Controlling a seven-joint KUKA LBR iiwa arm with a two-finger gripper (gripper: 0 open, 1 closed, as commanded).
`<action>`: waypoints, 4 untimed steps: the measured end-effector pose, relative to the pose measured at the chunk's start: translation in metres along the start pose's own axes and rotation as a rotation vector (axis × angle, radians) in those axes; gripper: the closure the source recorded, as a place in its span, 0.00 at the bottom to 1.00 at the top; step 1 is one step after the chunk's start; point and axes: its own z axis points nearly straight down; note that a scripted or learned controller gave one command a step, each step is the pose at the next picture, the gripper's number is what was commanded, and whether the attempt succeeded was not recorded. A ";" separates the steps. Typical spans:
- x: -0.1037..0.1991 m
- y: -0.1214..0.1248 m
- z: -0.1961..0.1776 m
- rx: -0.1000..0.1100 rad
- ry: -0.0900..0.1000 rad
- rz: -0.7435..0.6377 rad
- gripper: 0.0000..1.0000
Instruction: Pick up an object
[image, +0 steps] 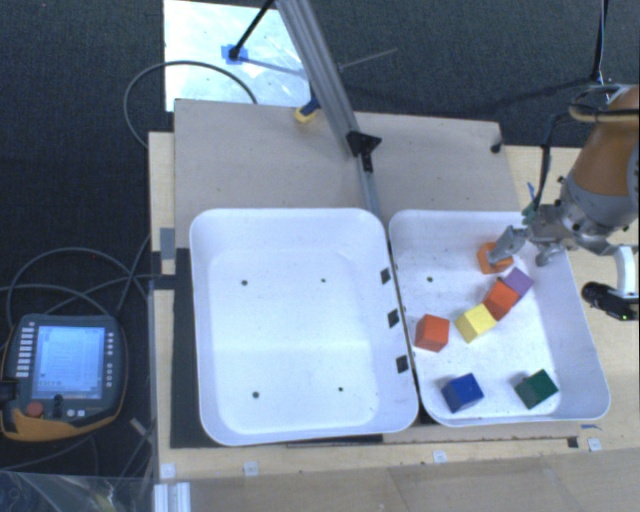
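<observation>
The right bin (590, 345) holds several small blocks: an orange one (490, 259) at the back, a purple one (518, 281) touching an orange-red one (499, 299), a yellow one (477, 322), an orange one (432, 332), a blue one (462, 391) and a green one (537, 388). My gripper (527, 248) hangs over the back right of this bin, just right of the rear orange block and above the purple one. Its fingers (507, 243) are spread apart and open, with nothing between them.
The left bin (290, 320) sits beside the right one with small black clips along the shared rim. A slanted metal pole (330, 85) crosses the bench behind the bins. A teach pendant (62, 375) and cables lie on the floor at left.
</observation>
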 end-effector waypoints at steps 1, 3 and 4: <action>0.000 0.000 0.051 0.000 0.000 -0.001 0.00; 0.004 0.004 -0.008 -0.008 -0.001 -0.003 1.00; 0.002 0.001 -0.073 -0.010 -0.002 -0.003 1.00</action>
